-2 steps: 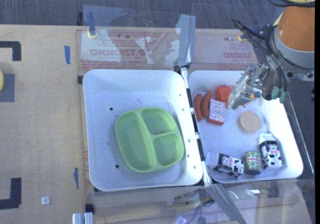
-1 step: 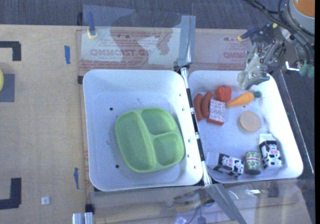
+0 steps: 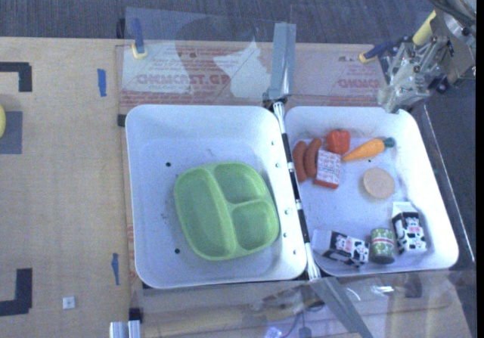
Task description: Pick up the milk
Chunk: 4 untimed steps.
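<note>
- Two cow-patterned milk cartons, one lying [image 3: 341, 246] and one upright [image 3: 409, 231], sit along the right white bin's [image 3: 435, 170] near edge.
- Gripper [image 3: 399, 94] hovers above the bin's far right corner, carrying nothing; finger spacing unclear.
- Approach stage, apparently: next, travel nearward and descend over a carton.
</note>
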Motion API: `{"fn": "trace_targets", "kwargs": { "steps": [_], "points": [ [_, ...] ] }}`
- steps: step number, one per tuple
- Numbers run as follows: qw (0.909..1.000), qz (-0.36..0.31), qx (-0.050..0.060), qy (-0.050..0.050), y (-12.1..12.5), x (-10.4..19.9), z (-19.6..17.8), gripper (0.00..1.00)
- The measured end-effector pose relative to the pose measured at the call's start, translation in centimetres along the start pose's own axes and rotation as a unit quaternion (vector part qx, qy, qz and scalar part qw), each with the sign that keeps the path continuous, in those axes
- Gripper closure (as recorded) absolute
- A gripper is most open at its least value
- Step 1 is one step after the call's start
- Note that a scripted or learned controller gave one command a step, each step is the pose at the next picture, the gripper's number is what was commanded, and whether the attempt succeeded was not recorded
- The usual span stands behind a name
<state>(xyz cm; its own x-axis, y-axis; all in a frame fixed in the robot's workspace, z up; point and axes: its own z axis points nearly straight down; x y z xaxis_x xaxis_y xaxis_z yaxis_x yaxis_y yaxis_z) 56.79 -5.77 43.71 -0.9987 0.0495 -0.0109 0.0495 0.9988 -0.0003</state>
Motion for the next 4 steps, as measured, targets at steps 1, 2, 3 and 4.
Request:
{"fn": "trace_targets", "kwargs": {
  "steps": [1,2,3,4],
  "points": [
    [1.0,0.0,0.0,0.0,0.0,0.0,0.0,0.0],
    [0.9926,-0.121,-0.001,0.002,-4.0,-4.1,16.4,0.0],
    [0.9935,-0.114,0.0,0.002,-11.0,-3.7,30.3,0.0],
    [0.9798,-0.2,-0.003,-0.002,-16.0,1.0,32.5,0.0]
  ]
}}
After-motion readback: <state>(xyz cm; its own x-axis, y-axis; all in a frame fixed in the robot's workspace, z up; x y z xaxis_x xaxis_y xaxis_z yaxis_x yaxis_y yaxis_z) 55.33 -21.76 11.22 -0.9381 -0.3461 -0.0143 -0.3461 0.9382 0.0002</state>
